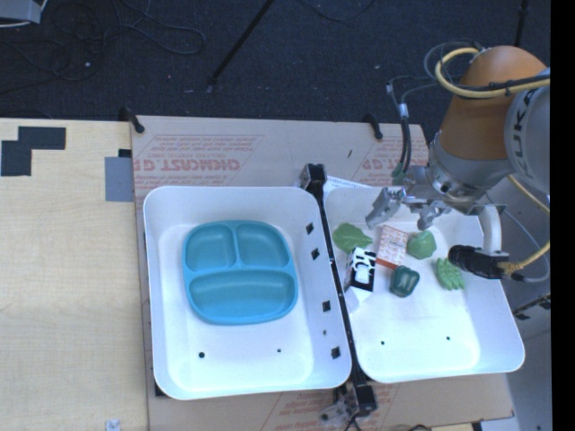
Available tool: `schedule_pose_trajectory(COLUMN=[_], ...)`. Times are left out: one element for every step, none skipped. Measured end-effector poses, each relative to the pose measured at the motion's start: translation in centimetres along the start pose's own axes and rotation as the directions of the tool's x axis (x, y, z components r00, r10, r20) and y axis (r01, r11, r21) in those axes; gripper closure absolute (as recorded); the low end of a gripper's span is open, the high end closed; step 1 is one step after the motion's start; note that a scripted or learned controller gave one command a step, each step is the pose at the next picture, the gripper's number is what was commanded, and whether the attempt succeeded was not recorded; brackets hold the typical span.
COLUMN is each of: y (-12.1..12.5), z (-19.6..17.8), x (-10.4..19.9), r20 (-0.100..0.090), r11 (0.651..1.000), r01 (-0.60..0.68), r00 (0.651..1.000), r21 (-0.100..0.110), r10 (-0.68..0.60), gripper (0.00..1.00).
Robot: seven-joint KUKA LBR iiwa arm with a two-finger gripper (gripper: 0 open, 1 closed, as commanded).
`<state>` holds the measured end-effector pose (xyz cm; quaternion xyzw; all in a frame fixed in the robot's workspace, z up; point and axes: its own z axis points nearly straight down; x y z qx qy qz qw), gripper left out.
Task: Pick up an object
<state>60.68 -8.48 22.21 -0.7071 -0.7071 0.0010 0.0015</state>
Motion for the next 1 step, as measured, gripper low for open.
schedule_pose_trajectory(y=[0.0], z=[-0.98], x=[-0.04], r20=[0.0], r11=[1.0], r01=[0.0], r00=[1.0], r21=[0.001], r10=[0.0], gripper=[1.0])
